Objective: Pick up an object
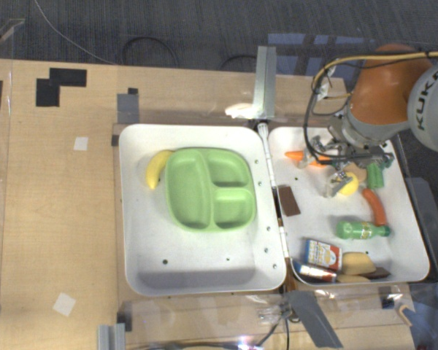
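gripper (341, 175) over right bin (416, 232), near its far edge | jaws: cannot tell | lemon (347, 188) just below, carrot (296, 155), sausage (377, 207), bottle (362, 230) nearby

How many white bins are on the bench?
2: the left shallow white bin holds a green divided plate; the right shallow white bin sits beside it.

fixed overhead camera, slanted down, both bins (131, 217) in frame
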`<state>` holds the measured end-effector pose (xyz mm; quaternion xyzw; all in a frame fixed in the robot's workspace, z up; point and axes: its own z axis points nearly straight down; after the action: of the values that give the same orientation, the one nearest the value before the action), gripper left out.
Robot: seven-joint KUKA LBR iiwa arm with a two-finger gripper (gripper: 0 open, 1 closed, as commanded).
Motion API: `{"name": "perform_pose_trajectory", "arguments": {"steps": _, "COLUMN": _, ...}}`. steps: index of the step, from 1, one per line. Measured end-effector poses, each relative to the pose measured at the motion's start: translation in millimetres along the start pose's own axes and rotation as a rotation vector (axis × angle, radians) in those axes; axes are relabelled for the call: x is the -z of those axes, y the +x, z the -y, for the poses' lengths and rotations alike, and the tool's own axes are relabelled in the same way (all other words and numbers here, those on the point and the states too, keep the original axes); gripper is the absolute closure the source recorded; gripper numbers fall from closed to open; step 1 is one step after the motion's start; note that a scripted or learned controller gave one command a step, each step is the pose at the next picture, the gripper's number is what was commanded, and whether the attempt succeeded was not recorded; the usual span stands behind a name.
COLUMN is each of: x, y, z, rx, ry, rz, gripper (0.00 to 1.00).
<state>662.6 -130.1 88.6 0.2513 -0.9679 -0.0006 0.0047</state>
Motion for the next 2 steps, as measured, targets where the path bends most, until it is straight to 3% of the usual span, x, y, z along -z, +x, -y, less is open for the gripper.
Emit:
{"name": "perform_pose_trajectory", "arguments": {"steps": 1, "x": 0, "y": 41, "z": -2, "rx": -0.051, "ry": 0.01, "rz": 0.02, "gripper": 0.0}}
{"name": "perform_pose_trajectory", "arguments": {"steps": 2, "x": 0, "y": -24, "z": -46, "rx": -0.13, "ry": 0.006, "rz": 0.023, "gripper": 0.0}}
